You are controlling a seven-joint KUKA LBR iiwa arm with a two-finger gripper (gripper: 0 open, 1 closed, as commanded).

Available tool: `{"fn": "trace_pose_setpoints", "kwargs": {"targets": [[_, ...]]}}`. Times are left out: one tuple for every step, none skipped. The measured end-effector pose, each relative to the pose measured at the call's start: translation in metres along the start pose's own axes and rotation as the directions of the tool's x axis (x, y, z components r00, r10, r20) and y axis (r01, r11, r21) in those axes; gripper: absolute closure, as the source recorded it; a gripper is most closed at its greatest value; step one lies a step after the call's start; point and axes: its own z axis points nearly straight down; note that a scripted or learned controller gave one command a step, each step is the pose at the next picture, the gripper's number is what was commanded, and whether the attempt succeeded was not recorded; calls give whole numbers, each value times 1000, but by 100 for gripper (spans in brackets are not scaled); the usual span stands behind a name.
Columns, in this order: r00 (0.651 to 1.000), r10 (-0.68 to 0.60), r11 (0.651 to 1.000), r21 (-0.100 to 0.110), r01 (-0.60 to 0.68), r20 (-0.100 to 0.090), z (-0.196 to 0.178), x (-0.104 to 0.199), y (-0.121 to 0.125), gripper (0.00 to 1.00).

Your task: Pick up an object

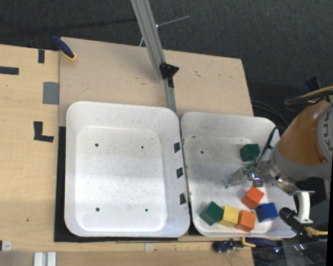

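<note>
Table (130, 76) fills the middle of the frame, pale wood, with two white bins side by side on it. The left bin (121, 169) sits centre frame, just a few dark specks on its floor. The right bin (210, 161) touches it along the middle edge, and that's where all the action is. The arm (305, 139), orange band showing, leans in from the right edge of the frame over the right bin. A slanted metal pole (153, 35) runs down from the top of the frame toward the seam between the bins.

Now the claw (249, 176), low over the right bin's middle, fingers spread fairly wide, nothing between them. A dark green block (249, 152) lies just above it. An orange block (254, 196) sits just below the claw. Along the bin's lower edge there's a row: green block (211, 213), yellow block (230, 215), another orange block (245, 220), and a blue block (266, 211) at the right end.
</note>
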Motion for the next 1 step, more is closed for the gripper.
{"fn": "trace_pose_setpoints", "kwargs": {"targets": [[1000, 0, 1000, 9, 0, -4, 24, 0, 0, 0]]}}
